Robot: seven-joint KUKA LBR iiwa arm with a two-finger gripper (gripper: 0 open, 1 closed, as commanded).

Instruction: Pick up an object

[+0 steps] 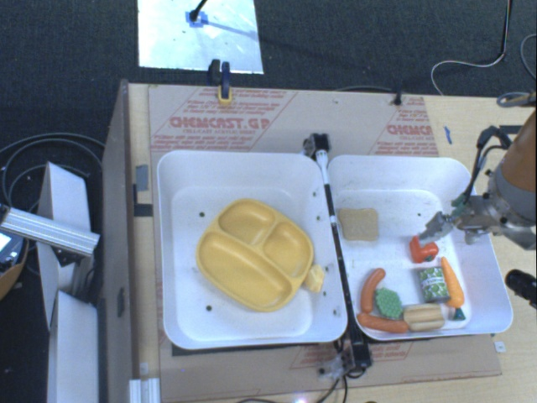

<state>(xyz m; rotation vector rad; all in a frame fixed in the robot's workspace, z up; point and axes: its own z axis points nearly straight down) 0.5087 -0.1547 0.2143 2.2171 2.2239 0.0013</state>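
Hovering: tool (438, 225) is hanging just above red piece (424, 249) in right bin (394, 183). Finger spread: cannot tell. Approach step; next, lowering and closing squarely on piece.

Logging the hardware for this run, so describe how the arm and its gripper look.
The arm enters from the right edge, its body grey with an orange band near the top of its visible part. A dark cable loops alongside it. At its end sits a metallic grey gripper with slim fingers, above the right bin. It is too small and blurred to make out markings.
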